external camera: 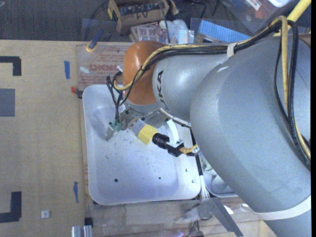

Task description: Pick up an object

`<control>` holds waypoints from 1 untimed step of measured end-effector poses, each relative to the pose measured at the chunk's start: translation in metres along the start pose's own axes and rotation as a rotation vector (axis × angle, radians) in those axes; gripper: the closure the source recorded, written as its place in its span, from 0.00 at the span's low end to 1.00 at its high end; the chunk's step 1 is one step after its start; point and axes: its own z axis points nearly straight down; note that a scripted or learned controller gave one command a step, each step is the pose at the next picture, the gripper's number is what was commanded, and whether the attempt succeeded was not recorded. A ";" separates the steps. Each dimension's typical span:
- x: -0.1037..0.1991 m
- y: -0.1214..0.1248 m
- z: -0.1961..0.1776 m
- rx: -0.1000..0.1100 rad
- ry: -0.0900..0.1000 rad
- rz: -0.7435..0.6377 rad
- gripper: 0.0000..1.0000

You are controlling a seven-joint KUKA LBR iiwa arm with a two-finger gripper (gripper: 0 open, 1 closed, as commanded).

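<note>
The gripper (113, 130) reached down into the left bin (96, 172), close above its floor near the far left corner. A small green thing (117, 126) sat right at the gripper's tip, touching it or nearly so. The view did not show whether it was pinched or merely lay against the tip, nor whether the gripper was spread or closed. The green thing was too small and too hidden by the gripper's body to give a long axis or a heading.

Just right of the gripper, a yellow block (145, 134) lay tilted over the bin floor, its long side running from upper left to lower right. Whether it rested on the floor could not be told.

Below the gripper, toward the near wall, a few dark specks (116, 180) were scattered on the white floor. Well to the gripper's right, the right bin (219, 187) showed a strip of near rim under the grey arm (237, 107), its contents hidden.
</note>
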 end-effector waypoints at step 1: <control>0.000 0.002 -0.012 -0.007 -0.002 -0.002 1.00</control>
